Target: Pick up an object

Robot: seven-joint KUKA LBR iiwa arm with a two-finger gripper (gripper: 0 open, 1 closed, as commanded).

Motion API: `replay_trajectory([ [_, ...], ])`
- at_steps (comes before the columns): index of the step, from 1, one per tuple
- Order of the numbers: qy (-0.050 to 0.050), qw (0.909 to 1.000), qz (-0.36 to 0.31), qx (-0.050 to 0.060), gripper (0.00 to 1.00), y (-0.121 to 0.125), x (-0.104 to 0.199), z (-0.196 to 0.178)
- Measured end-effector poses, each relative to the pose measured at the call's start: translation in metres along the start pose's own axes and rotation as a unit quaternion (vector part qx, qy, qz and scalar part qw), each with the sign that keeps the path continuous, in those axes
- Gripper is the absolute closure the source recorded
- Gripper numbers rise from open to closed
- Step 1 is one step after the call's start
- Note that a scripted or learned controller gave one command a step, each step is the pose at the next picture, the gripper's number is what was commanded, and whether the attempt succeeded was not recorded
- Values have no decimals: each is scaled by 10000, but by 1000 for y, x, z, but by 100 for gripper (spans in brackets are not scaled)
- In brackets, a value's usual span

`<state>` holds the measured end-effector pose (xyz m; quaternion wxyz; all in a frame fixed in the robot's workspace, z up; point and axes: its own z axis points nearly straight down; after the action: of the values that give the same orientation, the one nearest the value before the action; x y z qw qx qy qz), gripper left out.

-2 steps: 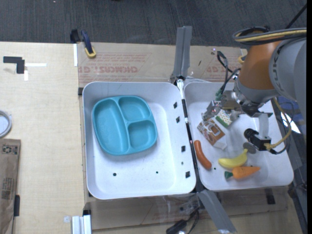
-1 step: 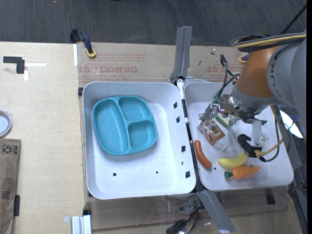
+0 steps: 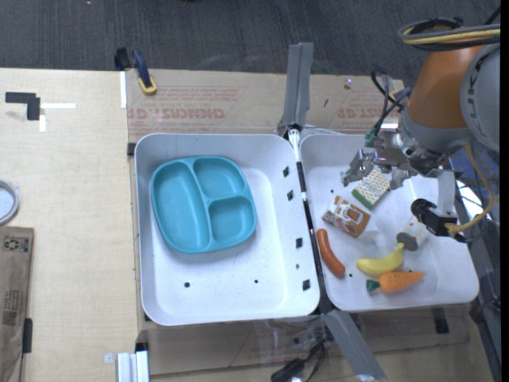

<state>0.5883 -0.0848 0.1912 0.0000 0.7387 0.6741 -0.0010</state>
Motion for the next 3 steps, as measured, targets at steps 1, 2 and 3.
replay_trajectory([
  [1,2,9993,361,-9,0,-3,-21,88],
  [2,6,9990,448,-6,0,-12,-15,99],
  [3,4,9989,472,8,100,-12,-16,91],
])
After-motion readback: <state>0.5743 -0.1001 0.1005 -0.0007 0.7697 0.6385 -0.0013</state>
